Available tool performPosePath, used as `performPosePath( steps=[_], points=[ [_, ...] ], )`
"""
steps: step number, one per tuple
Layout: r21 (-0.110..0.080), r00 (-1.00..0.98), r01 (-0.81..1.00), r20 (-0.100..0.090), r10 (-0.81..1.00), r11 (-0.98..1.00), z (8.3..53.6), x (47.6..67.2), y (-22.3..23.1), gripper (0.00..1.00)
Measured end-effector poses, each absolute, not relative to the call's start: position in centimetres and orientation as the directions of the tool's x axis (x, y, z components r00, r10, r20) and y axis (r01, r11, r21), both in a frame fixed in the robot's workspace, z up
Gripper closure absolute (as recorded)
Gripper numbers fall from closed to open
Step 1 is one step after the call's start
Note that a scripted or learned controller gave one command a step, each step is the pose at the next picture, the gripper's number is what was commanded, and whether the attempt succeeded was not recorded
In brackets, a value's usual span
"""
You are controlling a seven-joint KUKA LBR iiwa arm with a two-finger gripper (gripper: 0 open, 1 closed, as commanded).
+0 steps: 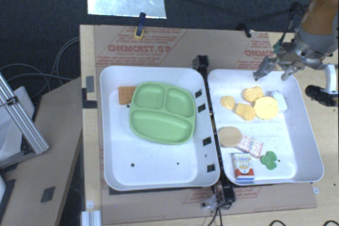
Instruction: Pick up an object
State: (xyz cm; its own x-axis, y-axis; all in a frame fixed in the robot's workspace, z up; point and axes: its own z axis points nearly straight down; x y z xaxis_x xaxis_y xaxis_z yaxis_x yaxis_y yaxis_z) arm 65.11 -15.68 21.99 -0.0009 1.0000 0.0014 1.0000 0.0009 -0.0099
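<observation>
**Toy food unpicked, gripper hanging above right bin**

Toy food (250, 105) lay in a loose cluster in the right bin (304, 145), none of it lifted. The gripper (275, 69) hung over that bin's far edge with its two fingers spread apart and nothing between them, well clear of the pieces. By that showing, the whole pick remained: descent, closing and lift.

The nearest pieces were flat, ridged yellow chips (252, 93) and a smooth yellow disc (266, 108), all looking like hard moulded plastic. Nearer the front lay a tan disc (230, 136), a small pink-and-white packet (250, 145), a printed carton (242, 166) and a knobbly green piece (269, 160).

The left bin (114, 129) held a matt green tray (161, 113) with three rounded compartments, and an orange cracker (125, 95) touching its left rim. Both bins were glossy white with low, rounded walls.
</observation>
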Motion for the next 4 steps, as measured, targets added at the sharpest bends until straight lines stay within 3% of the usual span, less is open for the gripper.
performPosePath(
  steps=[1,4],
  points=[
    [0.002,-0.003,1.0,-0.001,1.0,0.003,22.8,65.4,-15.7,0.0],
    [-0.001,-0.004,1.0,0.0,1.0,0.004,8.3,65.5,-15.8,0.0]
  ],
)
